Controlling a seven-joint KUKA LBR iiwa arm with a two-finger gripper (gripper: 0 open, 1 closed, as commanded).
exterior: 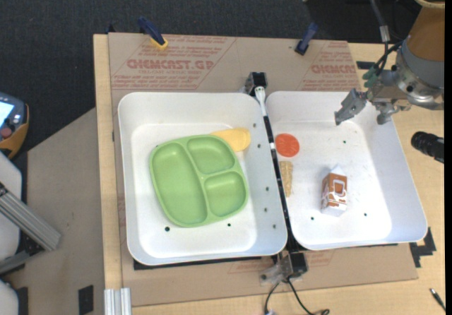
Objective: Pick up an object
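Your gripper (366,110) hangs open and empty above the right bin's (395,165) far corner, well apart from the brown carton (335,193).

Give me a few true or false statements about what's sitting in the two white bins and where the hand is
1. The green divided tray lies in the left bin. True.
2. The orange disc sits in the left bin. False: it is in the right bin.
3. The hand holds the brown carton. False: it hovers apart from it, over the right bin's far side.
4. A yellow item pokes out at the tray's far edge. True.
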